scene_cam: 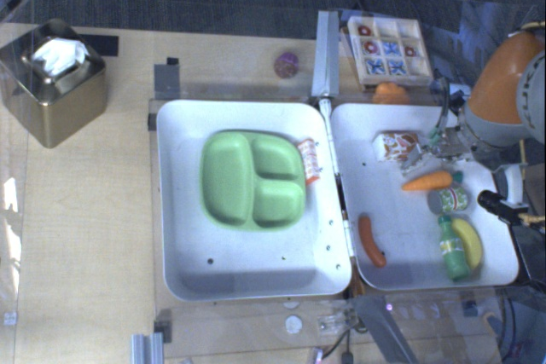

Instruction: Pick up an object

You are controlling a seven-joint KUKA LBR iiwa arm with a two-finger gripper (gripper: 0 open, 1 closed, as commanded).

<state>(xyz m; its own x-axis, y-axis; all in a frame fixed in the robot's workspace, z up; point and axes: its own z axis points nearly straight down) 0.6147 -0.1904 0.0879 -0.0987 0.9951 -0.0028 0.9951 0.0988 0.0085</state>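
Camera view shows the gripper (437, 141) low over the back part of the right bin (401, 217), w/ the grey arm coming in from the right. It's too small & blurry to tell if the claw is apart or together, and nothing can be seen held in it.

The closest things to it are the snack packet (396, 147), just to its left, & the carrot (426, 181), just in front of it. The carrot looks like the likely pick.

What could go wrong:
- The claw sits between packet & carrot, not right over either one. If it shuts there it prob. grabs air, or just nips a corner of the packet, which then slips out.
- The carrot is long, thin, round & smooth. It lies flat, tilted a bit, w/ its fat end near the can (450, 200). A grab near one end could make it roll or spin away.
- The can is almost touching the carrot, so a wide claw could bump it & knock it into the green bottle (452, 247) & banana (469, 241) lying close together just in front.
- The packet is flat & thin on the bin floor, so it's hard to get under.

The carrot is bright orange w/ a bit of green at one end. The sausage (371, 240) lies well apart, near the front left of the same bin, so it's safe from bumps.
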